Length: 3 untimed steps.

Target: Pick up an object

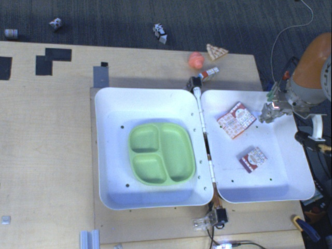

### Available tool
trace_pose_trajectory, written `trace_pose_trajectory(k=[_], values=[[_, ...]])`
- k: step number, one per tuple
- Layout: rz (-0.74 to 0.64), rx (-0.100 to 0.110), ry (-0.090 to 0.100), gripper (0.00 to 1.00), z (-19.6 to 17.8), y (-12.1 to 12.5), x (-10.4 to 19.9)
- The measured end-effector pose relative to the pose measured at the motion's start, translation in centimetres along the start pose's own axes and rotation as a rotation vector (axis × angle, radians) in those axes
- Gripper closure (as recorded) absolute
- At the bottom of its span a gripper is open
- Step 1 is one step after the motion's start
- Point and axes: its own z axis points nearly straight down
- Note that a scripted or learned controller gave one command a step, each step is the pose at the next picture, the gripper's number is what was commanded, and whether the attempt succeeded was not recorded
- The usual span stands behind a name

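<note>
the claw (267,113) hangs over the far right side of the right bin (290,183), at the end of the grey arm with its orange band (314,61). it is small and blurred from above, so how far it is open cannot be told. nothing shows between its tips, and whether it touches the bin floor is unclear.

just to its left lies a red-and-white packet (236,120), flat and turned at a slant, close to the claw but apart from it. nearer the front of the same bin lies a smaller red-and-white packet (253,159), well clear of the claw.

the left bin (109,154) holds a green divided plate (161,153) with three compartments. on the bench behind the bins sit an orange ball (196,60) and a toy pizza slice (216,51).
</note>
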Motion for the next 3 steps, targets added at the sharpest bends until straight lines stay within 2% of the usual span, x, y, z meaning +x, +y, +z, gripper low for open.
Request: trace_pose_trajectory(k=[1, 3], values=[[-0.003, -0.003, 0.0, 1.0, -2.52, 2.75, 0.02], [-0.004, -0.002, 0.0, 1.0, -1.96, 3.17, 0.03]])
